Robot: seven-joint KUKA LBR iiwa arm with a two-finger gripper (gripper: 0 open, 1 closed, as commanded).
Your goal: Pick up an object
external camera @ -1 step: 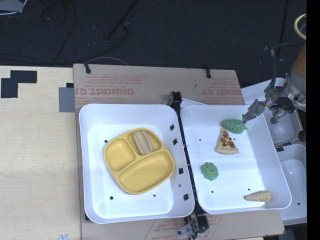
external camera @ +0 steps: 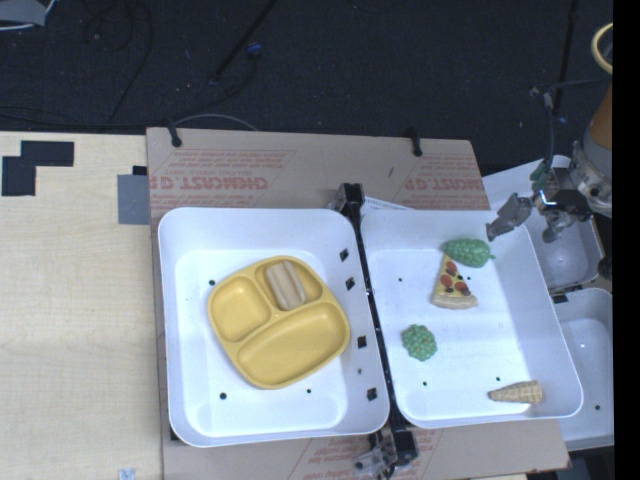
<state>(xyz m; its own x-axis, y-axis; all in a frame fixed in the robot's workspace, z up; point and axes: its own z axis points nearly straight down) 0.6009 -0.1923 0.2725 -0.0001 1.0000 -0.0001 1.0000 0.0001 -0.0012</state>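
In the right bin (external camera: 500, 348) lie a toy pizza slice (external camera: 455, 284), a green leafy piece (external camera: 467, 252) just above it, a small green broccoli (external camera: 419, 342) and a tan cone (external camera: 517, 393) near the front right corner. My gripper (external camera: 528, 224) hovers over the bin's back right rim, to the right of the leafy piece. Its two fingers (external camera: 503, 218) are spread open with nothing between them.
The left bin (external camera: 185, 368) holds a yellow divided plate (external camera: 285, 343) with a tan bread piece (external camera: 287, 285) in its upper compartment. A black clip strip (external camera: 365, 308) separates the bins. Cardboard (external camera: 300, 173) lies beneath, with a white surface at far right.
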